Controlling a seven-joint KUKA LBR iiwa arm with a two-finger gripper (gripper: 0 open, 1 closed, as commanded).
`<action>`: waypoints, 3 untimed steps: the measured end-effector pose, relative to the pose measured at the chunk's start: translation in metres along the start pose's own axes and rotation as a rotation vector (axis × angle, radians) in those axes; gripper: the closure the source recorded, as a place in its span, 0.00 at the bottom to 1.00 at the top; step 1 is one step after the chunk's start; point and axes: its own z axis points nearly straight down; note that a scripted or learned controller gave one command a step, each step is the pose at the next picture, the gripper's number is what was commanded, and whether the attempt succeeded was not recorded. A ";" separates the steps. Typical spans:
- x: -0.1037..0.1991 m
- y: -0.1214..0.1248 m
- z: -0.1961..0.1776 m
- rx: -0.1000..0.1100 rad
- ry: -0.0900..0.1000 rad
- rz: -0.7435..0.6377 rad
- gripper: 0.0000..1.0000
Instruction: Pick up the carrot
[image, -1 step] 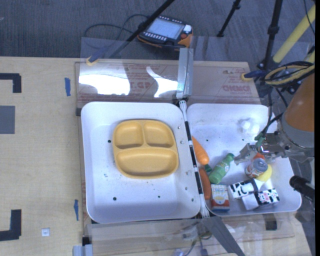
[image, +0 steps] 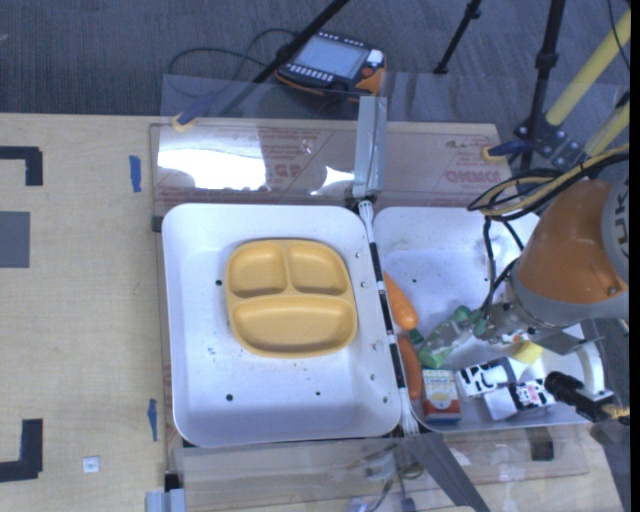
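The carrot (image: 400, 302) is an orange tapered piece lying along the left wall of the right bin (image: 430, 245), pointing up and down the view. My gripper (image: 492, 326) hangs below the orange-banded wrist over the middle of the right bin. It is to the right of the carrot and apart from it, just above a cluster of items. The arm's body hides the lower part of the gripper.
The left bin (image: 190, 330) holds a yellow divided plate (image: 291, 297). In the right bin lie a red-orange piece (image: 409, 366), a green item (image: 441, 340), a small carton (image: 440, 392), a white-and-black package (image: 492, 380) and a yellow piece (image: 526, 352).
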 end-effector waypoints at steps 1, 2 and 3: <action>0.000 0.037 0.006 -0.017 -0.001 -0.415 0.00; -0.018 0.037 -0.034 0.012 0.010 -0.666 0.00; -0.008 0.044 0.026 0.012 0.013 -0.883 0.00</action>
